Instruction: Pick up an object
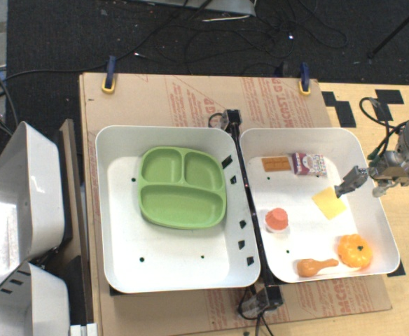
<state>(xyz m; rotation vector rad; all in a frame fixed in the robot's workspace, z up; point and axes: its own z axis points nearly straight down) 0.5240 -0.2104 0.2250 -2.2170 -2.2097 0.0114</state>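
Note:
The right bin holds several small objects. A yellow wedge lies near its right side. A red-pink cylinder stands near the middle. An orange pumpkin-like toy and an orange gourd shape lie at the front. At the back are an orange flat bar and a maroon-and-white packet. My gripper hangs over the bin's right rim, just up and right of the yellow wedge. It is open, with nothing between its fingers.
The left bin holds a green divided plate. A black divider strip runs between the two bins. White tubs stand off the bench at the left. Clamps grip the board's far edge.

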